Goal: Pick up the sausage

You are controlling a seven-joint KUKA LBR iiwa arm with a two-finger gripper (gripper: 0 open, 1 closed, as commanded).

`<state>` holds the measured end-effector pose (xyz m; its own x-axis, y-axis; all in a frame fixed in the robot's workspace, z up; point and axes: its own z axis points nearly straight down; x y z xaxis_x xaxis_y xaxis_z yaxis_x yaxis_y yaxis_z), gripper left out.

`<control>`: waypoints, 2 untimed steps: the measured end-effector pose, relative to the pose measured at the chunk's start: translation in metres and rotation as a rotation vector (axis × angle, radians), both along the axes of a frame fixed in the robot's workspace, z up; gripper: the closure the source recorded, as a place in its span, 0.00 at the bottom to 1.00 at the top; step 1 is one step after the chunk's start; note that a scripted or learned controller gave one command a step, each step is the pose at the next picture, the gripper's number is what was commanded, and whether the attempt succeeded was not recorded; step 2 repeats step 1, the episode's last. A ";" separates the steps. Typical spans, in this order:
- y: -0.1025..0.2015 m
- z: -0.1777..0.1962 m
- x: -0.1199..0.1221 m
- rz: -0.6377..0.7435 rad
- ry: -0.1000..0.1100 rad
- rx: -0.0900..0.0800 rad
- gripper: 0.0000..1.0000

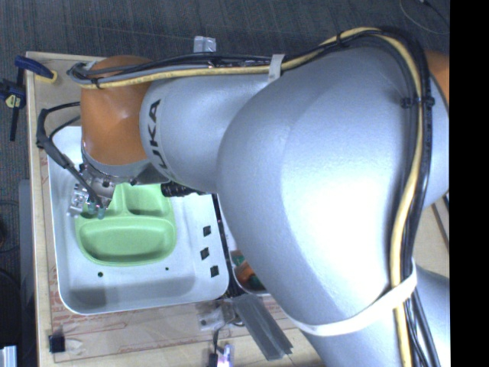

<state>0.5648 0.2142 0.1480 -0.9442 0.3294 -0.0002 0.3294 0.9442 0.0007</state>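
Observation:
The grey arm with its orange band (114,113) reaches across from the right and covers most of both bins. My gripper (90,202) hangs low over the left bin (130,297), at the upper left corner of a light green divided tray (130,232). The wrist hides its fingers from above. Part of an orange and green object (243,270) peeks out under the arm at the edge of the right bin; what it is cannot be told.
The green tray lies in the middle of the left bin, with bare white floor in front of it. Black marks (208,249) sit on the divider between the bins. Blue clamps (30,67) hold the bench's left corner. A metal bracket (252,323) juts out below the bins.

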 end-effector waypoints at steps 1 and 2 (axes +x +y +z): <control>-0.043 -0.045 -0.009 0.216 -0.024 0.007 1.00; -0.043 -0.045 -0.009 0.216 -0.024 0.007 1.00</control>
